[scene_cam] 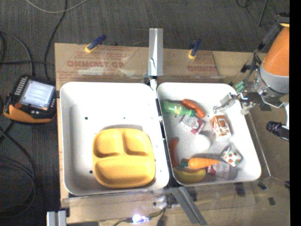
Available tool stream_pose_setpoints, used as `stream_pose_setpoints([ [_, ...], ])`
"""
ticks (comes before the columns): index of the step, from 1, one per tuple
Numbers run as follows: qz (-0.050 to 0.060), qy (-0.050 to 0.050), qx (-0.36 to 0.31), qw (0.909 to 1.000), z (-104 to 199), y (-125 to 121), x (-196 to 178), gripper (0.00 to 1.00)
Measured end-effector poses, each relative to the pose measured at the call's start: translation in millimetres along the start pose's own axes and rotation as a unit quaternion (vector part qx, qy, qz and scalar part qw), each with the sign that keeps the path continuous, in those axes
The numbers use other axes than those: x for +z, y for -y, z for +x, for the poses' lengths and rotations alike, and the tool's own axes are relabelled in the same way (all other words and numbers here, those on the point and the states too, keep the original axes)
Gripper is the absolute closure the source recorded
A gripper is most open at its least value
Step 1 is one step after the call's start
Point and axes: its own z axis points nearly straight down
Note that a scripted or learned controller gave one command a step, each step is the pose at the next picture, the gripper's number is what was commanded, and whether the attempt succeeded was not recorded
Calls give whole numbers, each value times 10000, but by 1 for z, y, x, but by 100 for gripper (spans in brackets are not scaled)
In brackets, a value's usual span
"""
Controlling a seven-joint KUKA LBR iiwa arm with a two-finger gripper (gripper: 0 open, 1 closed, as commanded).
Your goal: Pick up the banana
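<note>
The banana (190,175) lies crosswise at the right bin's (251,171) near edge (partly under a carrot (203,163)), well down-left of the gripper (227,102), whose jaws' state I cannot tell.

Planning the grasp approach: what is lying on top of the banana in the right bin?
A carrot lies across the banana, covering its upper side; only the banana's lower yellow edge shows. A carton sits by its right end. How far the banana runs beneath is hidden.
</note>
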Motion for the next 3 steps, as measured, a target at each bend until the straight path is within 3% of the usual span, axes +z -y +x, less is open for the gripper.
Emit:
stream_pose_setpoints([
  [1,3,7,-326,9995,-7,4,57,0],
  [2,-8,0,-922,9957,35,31,137,0],
  [3,-89,60,-1760,9843,74,65,152,0],
])
